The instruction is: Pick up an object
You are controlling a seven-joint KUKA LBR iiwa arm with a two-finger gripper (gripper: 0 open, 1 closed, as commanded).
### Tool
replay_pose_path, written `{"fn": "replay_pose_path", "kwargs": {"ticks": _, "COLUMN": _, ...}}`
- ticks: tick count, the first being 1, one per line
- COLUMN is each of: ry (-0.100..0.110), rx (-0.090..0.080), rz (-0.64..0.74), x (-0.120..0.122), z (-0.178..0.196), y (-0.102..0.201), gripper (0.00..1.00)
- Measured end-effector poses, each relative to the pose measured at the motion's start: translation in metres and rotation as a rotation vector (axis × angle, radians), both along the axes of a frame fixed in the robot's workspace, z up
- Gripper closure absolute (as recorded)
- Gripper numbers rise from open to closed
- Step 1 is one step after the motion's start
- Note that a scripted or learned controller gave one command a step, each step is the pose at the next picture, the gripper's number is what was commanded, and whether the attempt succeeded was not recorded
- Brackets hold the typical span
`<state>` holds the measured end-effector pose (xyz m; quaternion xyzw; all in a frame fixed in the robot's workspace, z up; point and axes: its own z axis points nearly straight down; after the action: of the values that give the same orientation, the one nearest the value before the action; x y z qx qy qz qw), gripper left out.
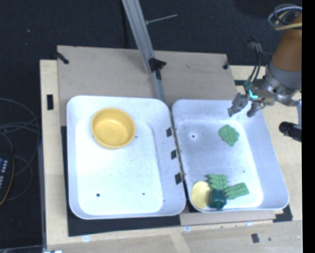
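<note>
Camera view: gripper [245,108] seen above the far right corner of the right bin [268,157], fingers spread, nothing between them. Green lump [229,135] lying near, just below and left of the gripper, apart from it. Yellow bowl [113,127] resting in the left bin [84,183]. Step judged: approach, before any grasp. Next move likely required: lowering over the lump, then closing.

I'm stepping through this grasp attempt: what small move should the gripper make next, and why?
Probably shift toward the near edge and descend onto the small green object. The gripper hovers open at the right bin's far edge with nothing between its fingers, and that green piece lies alone, closest.
</note>
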<state>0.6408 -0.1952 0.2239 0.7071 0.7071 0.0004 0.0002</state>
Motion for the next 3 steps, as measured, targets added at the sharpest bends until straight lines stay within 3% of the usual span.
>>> {"fn": "replay_pose_path", "kwargs": {"ticks": 1, "ry": 0.0, "rx": 0.0, "rz": 0.0, "x": 0.0, "z": 0.0, "y": 0.0, "gripper": 0.0}}
{"fn": "replay_pose_path", "kwargs": {"ticks": 3, "ry": 0.004, "rx": -0.001, "rz": 0.0, "x": 0.005, "z": -0.112, "y": -0.011, "gripper": 0.0}}
